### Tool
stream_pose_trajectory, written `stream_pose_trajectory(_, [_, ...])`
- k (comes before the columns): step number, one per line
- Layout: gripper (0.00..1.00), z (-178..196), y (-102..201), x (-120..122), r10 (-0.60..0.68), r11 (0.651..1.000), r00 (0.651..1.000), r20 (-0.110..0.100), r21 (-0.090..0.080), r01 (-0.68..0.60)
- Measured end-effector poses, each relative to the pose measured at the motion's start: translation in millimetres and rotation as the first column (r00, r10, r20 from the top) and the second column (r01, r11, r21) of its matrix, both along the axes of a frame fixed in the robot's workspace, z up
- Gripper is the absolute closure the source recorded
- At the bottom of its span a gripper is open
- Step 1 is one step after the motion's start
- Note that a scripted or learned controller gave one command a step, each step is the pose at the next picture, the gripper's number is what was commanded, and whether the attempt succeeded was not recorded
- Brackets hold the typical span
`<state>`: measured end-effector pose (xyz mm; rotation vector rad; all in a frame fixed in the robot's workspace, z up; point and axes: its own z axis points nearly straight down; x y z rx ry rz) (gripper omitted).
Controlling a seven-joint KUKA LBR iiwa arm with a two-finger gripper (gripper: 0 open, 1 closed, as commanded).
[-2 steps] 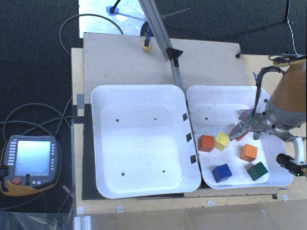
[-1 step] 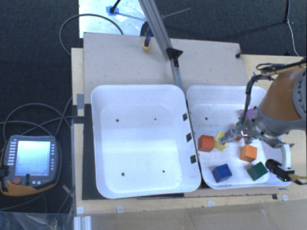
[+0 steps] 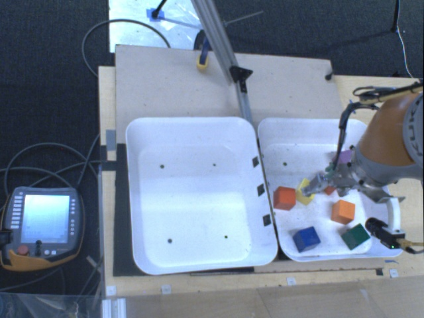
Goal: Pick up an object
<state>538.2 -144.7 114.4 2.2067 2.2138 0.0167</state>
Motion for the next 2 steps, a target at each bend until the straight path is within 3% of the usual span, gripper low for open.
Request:
stream_pose_trajectory(1, [1.0, 10, 0, 1, 0.002, 1.0, 1.0, 0.003, 0.0, -0.002])
stream_pose_trajectory(2, [1.0, 56, -6, 5, 0.001, 1.0, 1.0, -0.013, 0.001, -0.001])
